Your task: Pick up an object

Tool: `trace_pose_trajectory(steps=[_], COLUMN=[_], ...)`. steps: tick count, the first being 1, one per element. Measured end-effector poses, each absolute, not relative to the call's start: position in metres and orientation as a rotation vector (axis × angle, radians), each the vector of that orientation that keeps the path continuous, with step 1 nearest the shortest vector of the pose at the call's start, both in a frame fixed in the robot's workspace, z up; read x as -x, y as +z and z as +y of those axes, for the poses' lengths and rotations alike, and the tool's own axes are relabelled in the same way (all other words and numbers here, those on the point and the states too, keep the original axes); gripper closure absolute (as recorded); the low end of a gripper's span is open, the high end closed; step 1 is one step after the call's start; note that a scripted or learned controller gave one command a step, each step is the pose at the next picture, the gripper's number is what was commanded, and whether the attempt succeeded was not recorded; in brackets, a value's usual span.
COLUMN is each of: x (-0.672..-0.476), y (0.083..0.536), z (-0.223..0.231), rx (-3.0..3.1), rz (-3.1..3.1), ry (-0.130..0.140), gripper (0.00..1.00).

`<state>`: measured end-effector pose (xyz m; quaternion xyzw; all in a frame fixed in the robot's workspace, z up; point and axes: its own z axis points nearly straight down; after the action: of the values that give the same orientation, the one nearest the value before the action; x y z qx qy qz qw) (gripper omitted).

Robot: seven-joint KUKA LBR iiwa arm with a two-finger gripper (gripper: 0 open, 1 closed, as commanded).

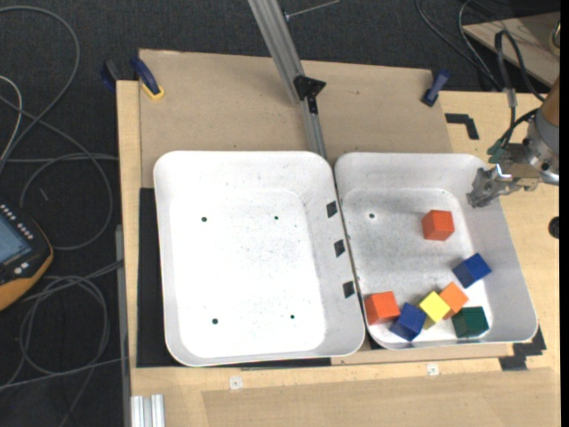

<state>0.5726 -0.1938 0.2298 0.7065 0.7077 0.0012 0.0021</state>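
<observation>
While the gripper point(484, 189) hangs over the right bin's point(391, 172) top-right rim, nothing sits between its fingers; can't tell if they're parted or closed. 1 orange-red cube point(437, 225) lies alone in the bin's upper middle, near the gripper but apart. 6 more blocks cluster along the bottom edge: orange point(382, 306), blue point(409, 320), yellow point(434, 306), orange point(453, 296), green point(470, 322), blue point(473, 269). Left bin point(240, 172) beside it on the bench point(222, 87).

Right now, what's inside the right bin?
Right bin holds seven blocks: a lone orange block, six clustered at its near edge. Whether they hide anything can't be seen. Tool at the rim.
</observation>
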Motion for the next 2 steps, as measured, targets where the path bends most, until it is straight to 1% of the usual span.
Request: trace_pose_trajectory(steps=[1, 2], x=[-0.595, -0.606], y=[0.234, 0.241], z=[-0.140, -0.095], rx=[-2.212, -2.214], rz=[2.228, 2.227], ry=[0.006, 0.004], gripper=[1.00, 1.00])
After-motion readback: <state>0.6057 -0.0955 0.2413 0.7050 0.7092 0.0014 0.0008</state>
